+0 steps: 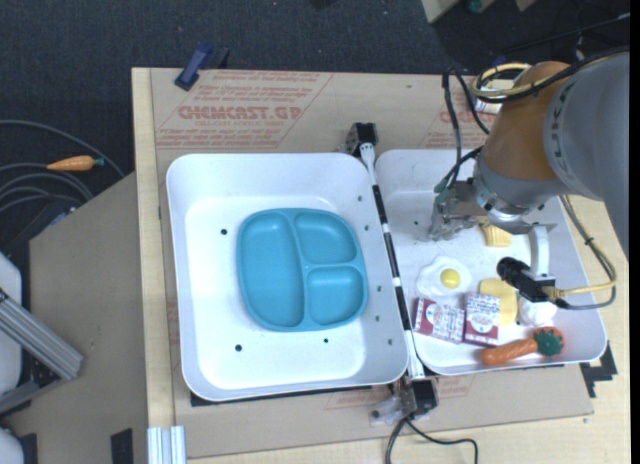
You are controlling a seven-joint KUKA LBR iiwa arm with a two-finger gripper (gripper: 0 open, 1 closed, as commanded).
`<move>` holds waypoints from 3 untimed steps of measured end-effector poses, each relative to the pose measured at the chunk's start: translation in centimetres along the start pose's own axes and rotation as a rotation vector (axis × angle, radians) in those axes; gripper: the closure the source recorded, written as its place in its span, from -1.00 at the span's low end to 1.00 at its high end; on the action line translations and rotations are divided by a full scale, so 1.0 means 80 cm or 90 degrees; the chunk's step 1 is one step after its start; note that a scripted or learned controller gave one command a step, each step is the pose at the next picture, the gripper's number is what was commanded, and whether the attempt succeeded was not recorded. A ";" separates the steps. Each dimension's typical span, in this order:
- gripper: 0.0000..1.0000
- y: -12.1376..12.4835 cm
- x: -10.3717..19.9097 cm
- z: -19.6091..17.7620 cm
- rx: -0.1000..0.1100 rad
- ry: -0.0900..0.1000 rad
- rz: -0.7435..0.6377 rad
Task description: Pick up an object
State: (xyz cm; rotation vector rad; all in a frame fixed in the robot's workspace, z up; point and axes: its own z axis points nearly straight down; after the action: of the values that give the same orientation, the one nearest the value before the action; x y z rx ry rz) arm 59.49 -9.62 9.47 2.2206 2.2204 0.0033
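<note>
A fried egg (444,277) lies flat near the middle of the right bin (405,177). Just below it sit two red-and-white cartons (465,318) side by side, a yellow cheese block (502,298) to their right, and a carrot (518,349) along the bin's lower rim.

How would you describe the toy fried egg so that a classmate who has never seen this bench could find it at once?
Start at the right-hand white bin, the one the arm reaches into. Near its left wall, just above two small red-and-white packets, lies the fried egg. It is the one flat white shape with a round yellow yolk; the carrot and yellow block nearby look nothing like it.
</note>
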 end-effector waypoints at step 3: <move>1.00 0.091 0.007 -0.001 -0.001 -0.002 -0.001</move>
State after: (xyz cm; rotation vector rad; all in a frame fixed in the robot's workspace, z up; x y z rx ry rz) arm 66.75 -9.10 9.59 2.2173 2.2203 0.0013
